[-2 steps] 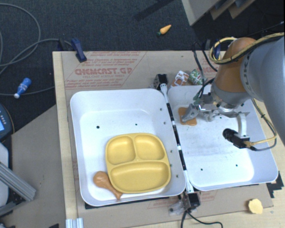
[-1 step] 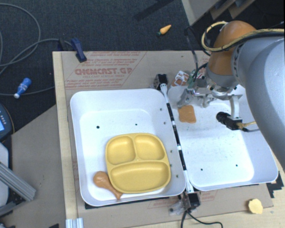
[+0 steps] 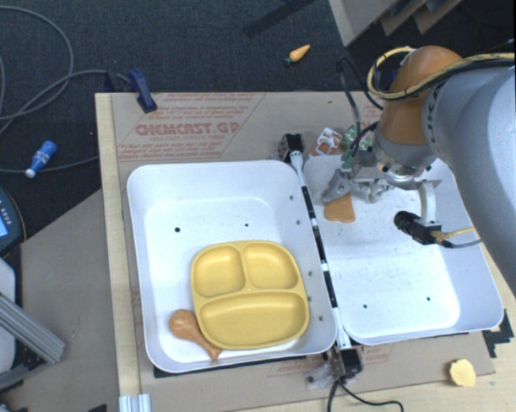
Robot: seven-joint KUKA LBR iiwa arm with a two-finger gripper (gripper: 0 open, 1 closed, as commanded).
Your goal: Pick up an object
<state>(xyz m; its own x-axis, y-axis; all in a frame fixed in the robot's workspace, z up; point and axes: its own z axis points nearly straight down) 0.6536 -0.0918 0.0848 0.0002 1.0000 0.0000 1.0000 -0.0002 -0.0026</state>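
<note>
My gripper [image 3: 355, 189] hangs low over the far left corner of the right bin [image 3: 396, 289]. A small orange-brown piece [image 3: 340, 210] lies on the bin floor directly below and in front of it, close to the bin's left wall. The gripper's metal body partly covers the piece's upper edge, so I cannot make out whether they touch. In the left bin [image 3: 156, 204] sits a yellow divided plate [image 3: 247, 292], with an orange toy drumstick [image 3: 191, 328] against its lower left side.
A yellow lump [image 3: 461, 372] lies on the bench outside the right bin's near corner. A blue clamp [image 3: 141, 89] grips the board's far left edge. A small orange item [image 3: 299, 52] and a blue bottle [image 3: 42, 157] lie on the dark floor.
</note>
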